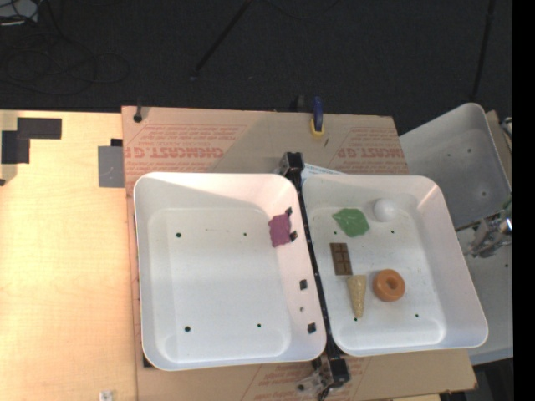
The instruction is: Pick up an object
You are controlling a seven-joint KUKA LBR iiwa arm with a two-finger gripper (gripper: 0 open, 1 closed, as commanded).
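The right bin (451,324) holds several small objects. A green lump (351,221) lies near its back, with a white ball (384,210) just right of it. A brown chocolate bar (340,258) lies near the bin's left wall. In front of the bar is a tan ice-cream cone (358,296), and an orange doughnut (389,285) sits to the cone's right. In the left bin (167,341), a magenta block (282,230) rests against the right wall.
Both bins sit on a cardboard sheet (209,144) over a wooden bench (58,266). Black clips (292,164) join the bins along their shared wall. A grey metal plate (464,149) with a small shiny fitting (491,234) stands at the right.
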